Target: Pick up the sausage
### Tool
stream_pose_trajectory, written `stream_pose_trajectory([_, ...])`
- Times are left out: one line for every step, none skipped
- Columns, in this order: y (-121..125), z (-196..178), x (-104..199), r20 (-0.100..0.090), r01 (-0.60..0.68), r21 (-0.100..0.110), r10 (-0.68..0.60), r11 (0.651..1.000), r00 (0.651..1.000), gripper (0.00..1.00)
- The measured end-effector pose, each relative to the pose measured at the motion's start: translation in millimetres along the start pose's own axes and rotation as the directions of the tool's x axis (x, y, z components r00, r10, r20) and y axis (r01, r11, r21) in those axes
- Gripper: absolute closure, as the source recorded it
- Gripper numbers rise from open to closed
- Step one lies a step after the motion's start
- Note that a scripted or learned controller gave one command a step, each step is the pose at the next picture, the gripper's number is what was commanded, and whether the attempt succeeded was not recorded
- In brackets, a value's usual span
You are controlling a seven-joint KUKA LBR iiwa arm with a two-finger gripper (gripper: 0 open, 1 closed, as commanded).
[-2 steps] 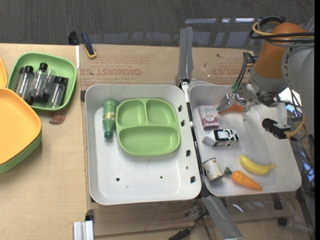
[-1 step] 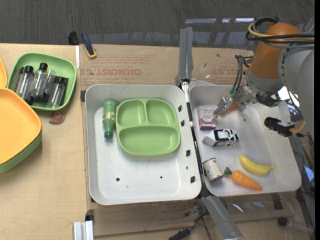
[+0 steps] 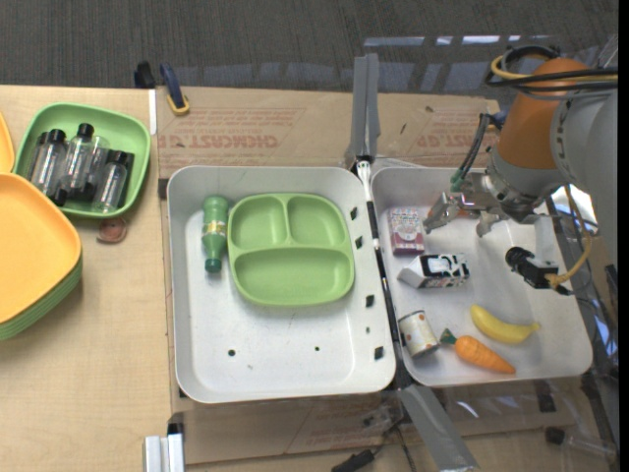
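You should count the task as not yet begun. The hand (image 3: 458,224) hung over the far left part of the right bin (image 3: 570,362). Its two fingers (image 3: 435,216) stood apart, and nothing was between them.

I could not name the sausage with certainty. The most probable candidate was a small reddish-brown piece (image 3: 112,231) on the tabletop (image 3: 98,382), near its left edge. It lay just beside the green tray of bottles (image 3: 133,155), outside both bins and well apart from the hand, but it was too small to tell.

Under the hand you had a pink packet (image 3: 406,229) and a small milk carton (image 3: 439,269). At the near edge of that bin lay a can (image 3: 419,332), a carrot (image 3: 482,353) and a banana (image 3: 501,324). The left bin (image 3: 197,362) carried a green divided plate (image 3: 291,248) and a green bottle (image 3: 214,230).

All was left, in my judgement: finding the sausage, reaching, closing and lifting.
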State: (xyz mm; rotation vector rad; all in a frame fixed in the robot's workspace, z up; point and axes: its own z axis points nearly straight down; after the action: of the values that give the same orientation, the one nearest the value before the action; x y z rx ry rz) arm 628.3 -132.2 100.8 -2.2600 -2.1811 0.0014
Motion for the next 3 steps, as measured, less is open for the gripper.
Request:
stream_pose_trajectory([3.4, -5.2, 20.0, 0.0, 0.188, 0.0, -0.188, 0.982, 0.982, 0.0])
stream_pose_trajectory([28.5, 6.4, -12.3, -0.004, 0.241, 0.012, -0.241, 0.97, 0.97, 0.0])
stream_pose_trajectory([23.8, 5.6, 7.5, 0.004, 0.366, 0.014, -0.366, 0.931, 0.931, 0.0])
